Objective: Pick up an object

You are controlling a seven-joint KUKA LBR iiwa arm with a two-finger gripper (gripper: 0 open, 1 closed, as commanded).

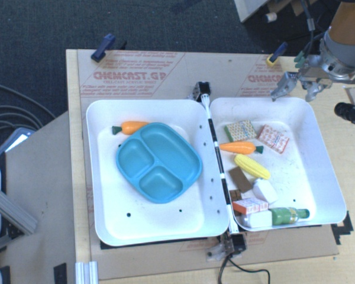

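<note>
My gripper (297,92) hangs over the far rim of the right bin (319,141), open, with nothing between its fingers. Below it in that bin lie a red-patterned packet (273,138), a green-patterned packet (241,130), an orange carrot (239,148), a yellow corn cob (252,167), a brown block (239,179), a white block (265,191), a red and white box (250,206) and a green bottle (287,216). The nearest item, the red-patterned packet, is well apart from the fingertips.
The left bin (100,158) holds a blue divided plate (158,161) and a second carrot (130,127) at its far edge. A black divider rail (216,158) runs between the bins. Blue clamps (102,47) sit on the board's far edge.
</note>
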